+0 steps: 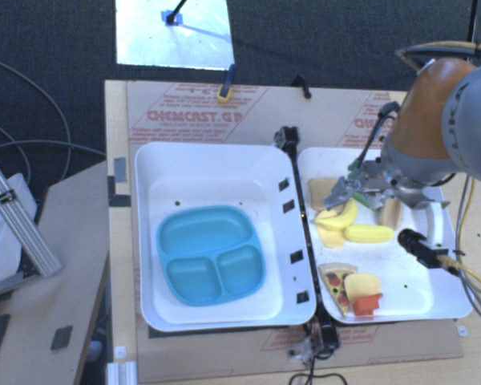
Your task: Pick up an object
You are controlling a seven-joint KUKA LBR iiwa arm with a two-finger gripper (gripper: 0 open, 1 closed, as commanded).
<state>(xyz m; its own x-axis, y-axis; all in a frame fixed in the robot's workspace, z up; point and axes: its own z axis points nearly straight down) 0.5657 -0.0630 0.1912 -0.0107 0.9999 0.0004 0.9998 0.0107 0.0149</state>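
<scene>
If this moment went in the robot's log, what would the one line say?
arm: over right bin | gripper: low by banana | hold: unclear | left bin: blue tray

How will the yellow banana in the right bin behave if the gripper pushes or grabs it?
The banana looks like smooth moulded plastic, so probably stiff, light and a bit slippery. Its curved, rounded body may spin or roll when pushed. It touches other yellow pieces, which would likely shift too.
</scene>
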